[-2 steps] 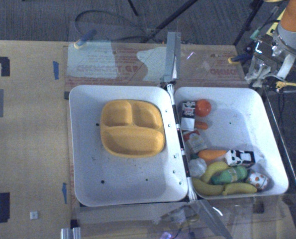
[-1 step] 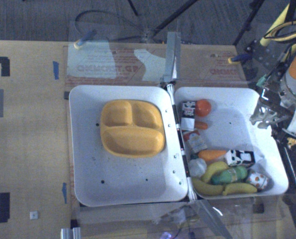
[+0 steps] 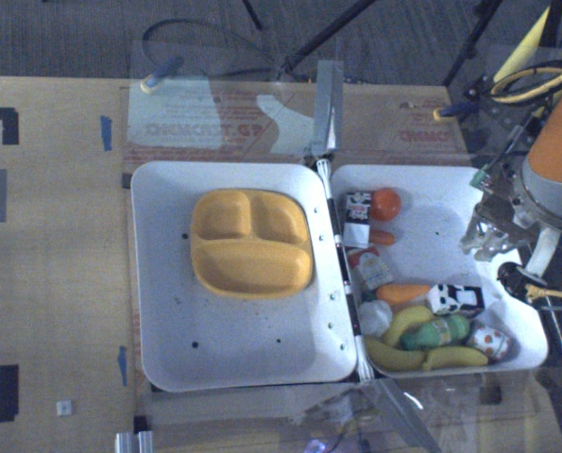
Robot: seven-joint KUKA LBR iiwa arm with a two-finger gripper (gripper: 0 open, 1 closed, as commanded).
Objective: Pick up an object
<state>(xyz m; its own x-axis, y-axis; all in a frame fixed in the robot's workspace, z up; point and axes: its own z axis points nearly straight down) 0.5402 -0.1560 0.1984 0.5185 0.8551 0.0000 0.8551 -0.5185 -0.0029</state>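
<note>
Two shallow white plastic bins are seen side by side on the wooden bench. In the left bin [image 3: 167, 328] a yellow divided plate with three compartments [image 3: 251, 241] lies alone. In the right bin [image 3: 432, 192] the loose objects are crowded along the left wall and the near side: a round red tomato-like toy [image 3: 385, 204], a small black-and-white carton [image 3: 358, 207], an orange toy carrot [image 3: 403, 293], a black-and-white cow-patterned piece [image 3: 456, 298], a green bottle-shaped toy [image 3: 441, 331] and yellow toy bananas [image 3: 430, 356].

The metal two-finger gripper [image 3: 489, 242] is held above the right side of the right bin, over bare white floor, well apart from the tomato and carton and near the cow-patterned piece. Whether the jaws are open or closed cannot be told; nothing is seen between them.

The task is judged hardly begun: no object is lifted, and choosing, descending, closing and raising are all left.
</note>
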